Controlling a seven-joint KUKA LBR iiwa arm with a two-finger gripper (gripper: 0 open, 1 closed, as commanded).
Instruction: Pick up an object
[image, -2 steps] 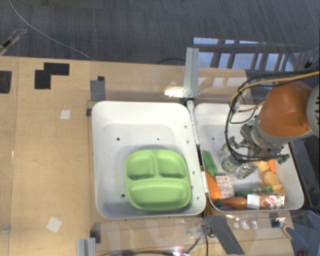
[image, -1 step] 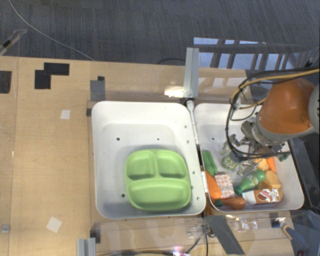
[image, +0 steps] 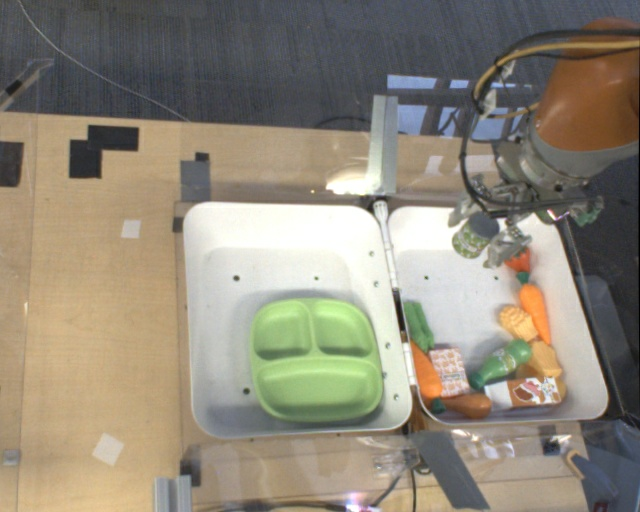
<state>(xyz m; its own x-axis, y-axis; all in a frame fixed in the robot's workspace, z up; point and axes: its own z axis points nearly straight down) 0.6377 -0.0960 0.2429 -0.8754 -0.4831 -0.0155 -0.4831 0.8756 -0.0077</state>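
End effector (image: 490, 235) sits over the back of the right bin (image: 440, 275), under the orange wrist band. I see a pale green-grey, round, jar-like object (image: 468, 240) right at its tips, seemingly between the fingers, but the wrist hardware overlaps it and I can't tell for sure whether the fingers are clamped on it or how wide they stand. Also can't tell whether that object is lifted clear or touching the bin floor.

Arm (image: 585, 95) comes in from the top right; its upper part is cut off by the frame edge, cables looping over it.

Rest of the right bin, mostly along the front and right side:
- small red-orange piece (image: 518, 262) just below the end effector, partly hidden by it
- carrot (image: 537, 310) near the right wall
- tan, bumpy piece (image: 516, 322) touching the carrot's left side
- green bottle-shaped toy (image: 502, 364) lying tilted
- tan block (image: 546, 358) beside it
- printed packet (image: 530, 390) at the front right corner, label unreadable
- brown sausage-like item (image: 462, 405) at the front edge
- small printed box (image: 448, 368), second carrot-like orange piece (image: 425, 372) and a dark green item (image: 418, 325) against the divider; these overlap, so outlines are hard to separate

Left bin (image: 215, 300) holds a green divided plate (image: 315, 358), three compartments, lying flat at the front centre.

Both bins sit side by side on the worktop (image: 90, 330).
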